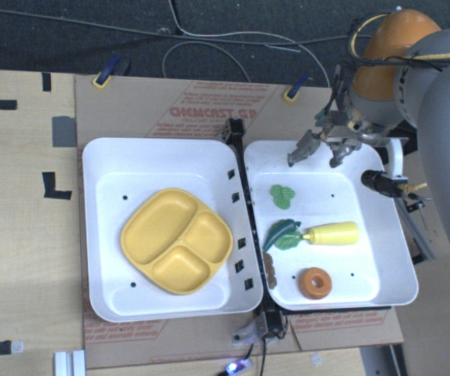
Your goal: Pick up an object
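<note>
The right bin [382, 276] holds a small green leafy piece [281, 197], a yellow corn cob with green husk [319, 234], and an orange-brown donut [316, 283]. My gripper [318, 154] hangs over the bin's far rim, above and behind the green piece. Its two dark fingers are spread apart with nothing between them. The grey arm with its orange band reaches in from the upper right.
The left bin [103, 171] holds a yellow divided plate [177, 240]. A black divider with clips [244, 210] runs between the bins. Cables lie on the dark floor behind the cardboard base, and a black fitting [382, 182] sticks out at the right bin's far corner.
</note>
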